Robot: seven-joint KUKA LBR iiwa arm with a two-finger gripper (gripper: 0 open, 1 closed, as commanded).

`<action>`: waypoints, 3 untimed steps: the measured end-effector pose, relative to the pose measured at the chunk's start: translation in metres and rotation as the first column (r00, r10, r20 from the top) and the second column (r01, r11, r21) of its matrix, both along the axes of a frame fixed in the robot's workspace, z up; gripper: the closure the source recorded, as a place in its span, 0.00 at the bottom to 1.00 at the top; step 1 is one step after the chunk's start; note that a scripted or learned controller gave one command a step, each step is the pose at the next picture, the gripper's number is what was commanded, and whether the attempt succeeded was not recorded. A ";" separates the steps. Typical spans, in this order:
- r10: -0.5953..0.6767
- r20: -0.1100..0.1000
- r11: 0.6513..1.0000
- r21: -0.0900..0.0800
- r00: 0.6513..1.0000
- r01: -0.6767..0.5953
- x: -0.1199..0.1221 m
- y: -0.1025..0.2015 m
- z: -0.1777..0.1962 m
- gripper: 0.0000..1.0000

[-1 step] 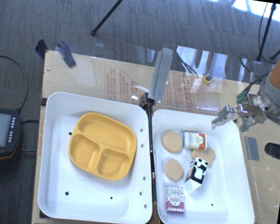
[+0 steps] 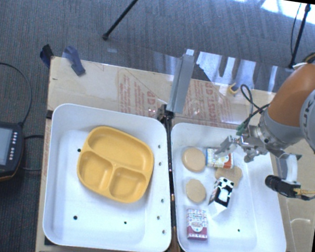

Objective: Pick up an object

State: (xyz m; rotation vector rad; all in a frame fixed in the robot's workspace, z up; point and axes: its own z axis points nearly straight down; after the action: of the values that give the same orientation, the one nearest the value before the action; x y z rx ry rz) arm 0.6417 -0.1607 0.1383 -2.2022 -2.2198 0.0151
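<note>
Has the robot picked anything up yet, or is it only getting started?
Only getting started, it looks like. Done: the arm has reached over the right bin, and its tool is near the small packet at the top. In hand: nothing visible between the tool's fingers. Left: the actual grab and lift. The two round cookies, the black-and-white carton and the red box all lie in the bin.

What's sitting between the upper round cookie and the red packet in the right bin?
In the camera view, a second round cookie lies between the upper cookie and the red packet.
</note>
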 end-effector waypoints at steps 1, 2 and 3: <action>-0.004 0.016 1.000 0.005 1.000 0.004 -0.045 -0.048 -0.049 0.00; -0.001 0.020 1.000 -0.001 1.000 0.002 -0.050 0.023 -0.049 0.00; -0.006 0.020 1.000 -0.002 1.000 0.006 -0.049 0.021 -0.040 1.00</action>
State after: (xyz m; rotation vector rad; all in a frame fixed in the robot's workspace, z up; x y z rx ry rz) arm 0.5924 -0.1394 0.0984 -2.2199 -2.2245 -0.0051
